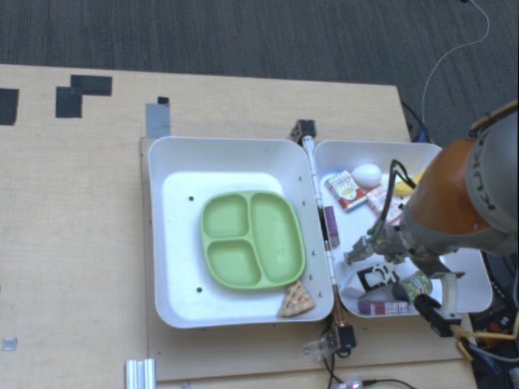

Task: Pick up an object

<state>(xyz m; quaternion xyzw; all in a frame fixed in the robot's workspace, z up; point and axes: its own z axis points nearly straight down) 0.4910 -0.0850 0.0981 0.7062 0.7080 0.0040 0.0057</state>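
The gripper [379, 275] is lowered into the right bin [478, 294], among a small carton [343, 189], an egg [366, 173] and other clutter; its state cannot be told; a reach is judged underway; a firm closure on one object is called for next

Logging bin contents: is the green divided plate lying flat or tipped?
Flat: the green divided plate lies open side up in the left bin, all three compartments showing.

camera: one, fixed overhead | facing: down, seemingly slanted | covers: both bins [162, 241], bench [73, 217]
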